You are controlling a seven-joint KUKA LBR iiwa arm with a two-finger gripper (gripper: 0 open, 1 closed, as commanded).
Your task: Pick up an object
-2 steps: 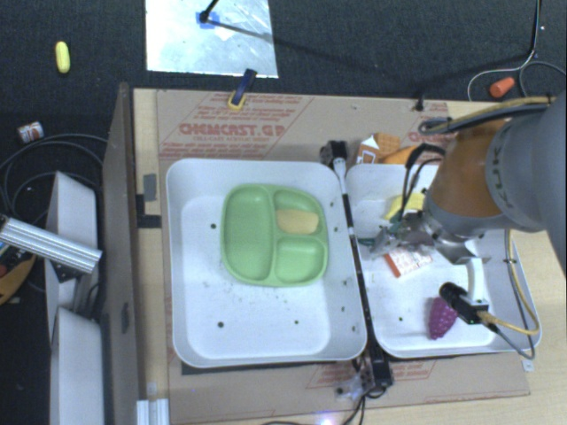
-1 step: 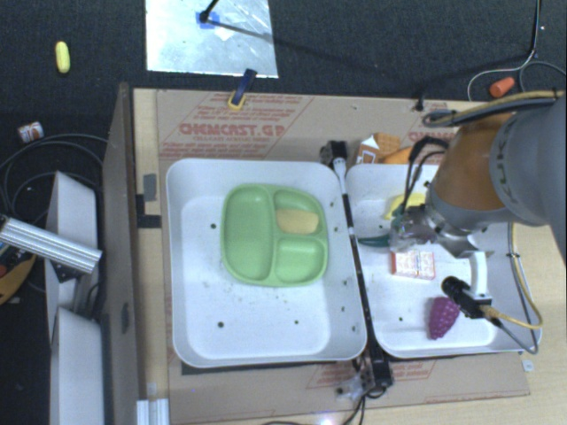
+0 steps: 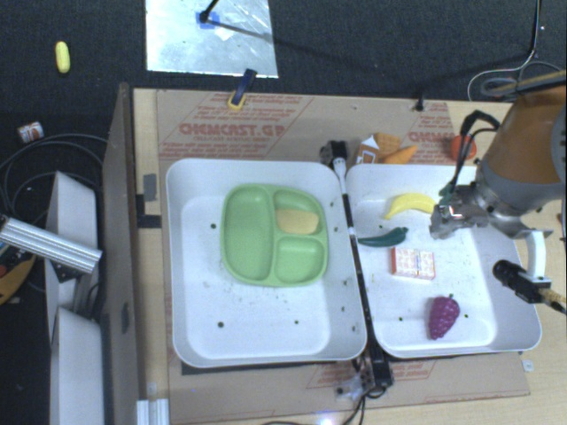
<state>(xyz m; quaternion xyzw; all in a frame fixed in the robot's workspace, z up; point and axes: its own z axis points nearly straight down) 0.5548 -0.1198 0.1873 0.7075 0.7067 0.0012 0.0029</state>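
The right bin (image 3: 509,335) holds a yellow banana (image 3: 408,204) near its back, a dark green pepper (image 3: 384,236) by its left wall, a small red-and-white box (image 3: 413,263) in the middle and a purple bunch of grapes (image 3: 443,316) near the front. My gripper (image 3: 446,222) hangs low over the right bin, just right of the banana and above the box. Nothing shows in its grasp. The left bin (image 3: 199,326) carries a green divided plate (image 3: 270,235) with a yellow item (image 3: 298,221) in its back right compartment.
An orange toy (image 3: 390,152) and a red object (image 3: 462,146) lie on the cardboard behind the right bin. The grey arm with its orange band (image 3: 527,140) comes in over the right bin's back right corner. A divider wall (image 3: 353,237) runs between the bins.
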